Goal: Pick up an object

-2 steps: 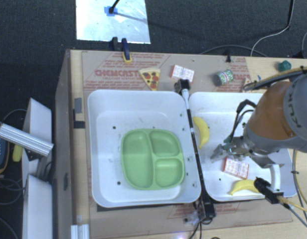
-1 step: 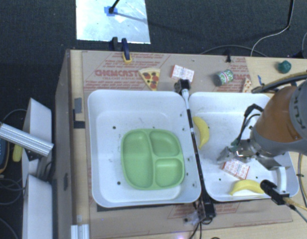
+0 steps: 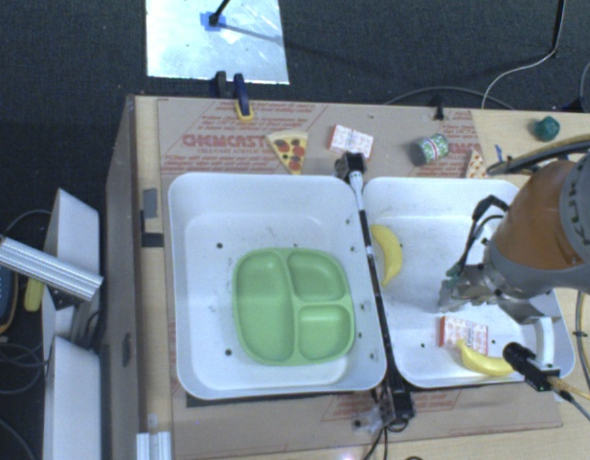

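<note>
In the right bin (image 3: pixel 419 199), end effector (image 3: pixel 456 293) near a banana (image 3: pixel 387 252)

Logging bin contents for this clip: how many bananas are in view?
2. One banana lies against the right bin's left wall; another sits near its front edge. The arm may hide more.

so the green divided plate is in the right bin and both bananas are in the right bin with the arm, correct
Not quite. The camera view shows the green divided plate in the left bin, not the right one. The rest holds: both bananas, one by the divider and one near the front edge, lie in the right bin, where the arm reaches in.
</note>
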Controlling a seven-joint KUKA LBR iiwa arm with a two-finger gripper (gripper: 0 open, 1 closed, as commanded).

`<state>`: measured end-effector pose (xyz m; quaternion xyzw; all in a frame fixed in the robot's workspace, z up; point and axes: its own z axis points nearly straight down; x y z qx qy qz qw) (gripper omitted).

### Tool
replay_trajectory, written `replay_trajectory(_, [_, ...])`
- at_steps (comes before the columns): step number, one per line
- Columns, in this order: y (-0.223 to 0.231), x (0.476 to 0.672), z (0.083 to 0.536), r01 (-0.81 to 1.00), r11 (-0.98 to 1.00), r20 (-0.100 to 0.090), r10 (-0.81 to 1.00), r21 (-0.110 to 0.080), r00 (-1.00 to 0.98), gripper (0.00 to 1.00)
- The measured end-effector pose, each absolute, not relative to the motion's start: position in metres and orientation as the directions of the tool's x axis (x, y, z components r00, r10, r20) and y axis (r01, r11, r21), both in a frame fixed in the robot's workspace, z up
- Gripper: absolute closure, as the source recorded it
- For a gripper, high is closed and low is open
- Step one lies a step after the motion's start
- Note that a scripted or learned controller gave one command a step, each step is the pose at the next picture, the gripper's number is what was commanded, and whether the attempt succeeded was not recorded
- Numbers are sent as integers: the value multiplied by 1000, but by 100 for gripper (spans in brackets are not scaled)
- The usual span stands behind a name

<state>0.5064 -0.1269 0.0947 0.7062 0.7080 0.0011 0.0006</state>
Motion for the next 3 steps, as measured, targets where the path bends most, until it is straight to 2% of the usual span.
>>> replay_trajectory(1, [-127, 506, 95, 1000, 3, 1, 1000, 2, -3, 0])
replay_trajectory(2, [-207, 578, 199, 1000, 3, -3, 1000, 5, -3, 0])
replay_trajectory(3, [-159, 618, 129, 1000, 5, 1, 1000, 1, -5, 0])
